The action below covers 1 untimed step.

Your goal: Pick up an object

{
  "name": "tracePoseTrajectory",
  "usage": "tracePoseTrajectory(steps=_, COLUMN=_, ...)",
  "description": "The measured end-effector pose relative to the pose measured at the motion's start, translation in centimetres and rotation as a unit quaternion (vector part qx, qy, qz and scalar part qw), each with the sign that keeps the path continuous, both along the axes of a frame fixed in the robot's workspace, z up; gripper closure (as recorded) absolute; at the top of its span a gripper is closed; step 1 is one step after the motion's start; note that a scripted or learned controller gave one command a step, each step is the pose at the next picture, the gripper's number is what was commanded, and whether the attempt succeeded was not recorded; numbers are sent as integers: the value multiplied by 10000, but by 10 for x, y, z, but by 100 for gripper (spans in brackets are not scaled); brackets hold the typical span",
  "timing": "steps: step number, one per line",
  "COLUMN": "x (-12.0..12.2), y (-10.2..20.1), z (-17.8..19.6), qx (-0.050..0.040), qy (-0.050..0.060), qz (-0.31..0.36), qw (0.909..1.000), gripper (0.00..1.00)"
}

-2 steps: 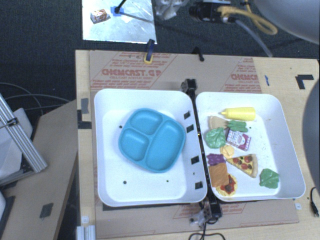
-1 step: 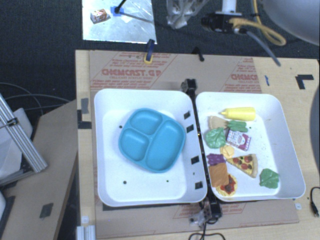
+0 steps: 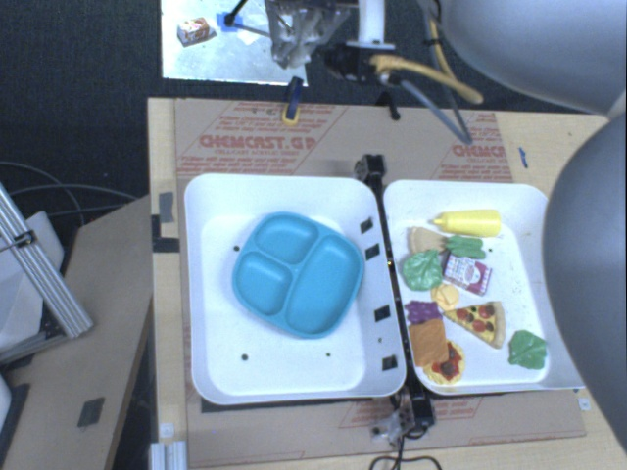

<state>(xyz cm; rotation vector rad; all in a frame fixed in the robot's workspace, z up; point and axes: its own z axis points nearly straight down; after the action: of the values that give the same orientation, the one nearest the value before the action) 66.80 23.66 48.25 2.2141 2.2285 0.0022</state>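
Observation:
The right bin [image 3: 537, 204] holds several toy foods. Among them are a yellow bottle [image 3: 468, 223], a green leaf [image 3: 422, 269], a dark red packet [image 3: 467, 273], a pizza slice [image 3: 479, 321] and a small green piece [image 3: 527, 349]. A purple item [image 3: 423, 312] and a brown slab [image 3: 428, 341] lie near the divider. My gripper [image 3: 292, 45] hangs high at the top of the view, beyond the back of the bench and well away from both bins. Nothing can be made out in it.
A blue divided plate [image 3: 297, 273] lies in the left bin [image 3: 211, 360]. A black divider [image 3: 387, 272] with clips runs between the bins. The grey arm [image 3: 588, 262] covers the right side of the view. A small blue and yellow piece [image 3: 292, 103] shows below the gripper.

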Motion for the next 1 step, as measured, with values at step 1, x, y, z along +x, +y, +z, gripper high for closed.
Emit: tracePoseTrajectory(steps=1, x=0, y=-26, z=56, qx=7, qy=-26, qz=-30, qw=10000, gripper=100)
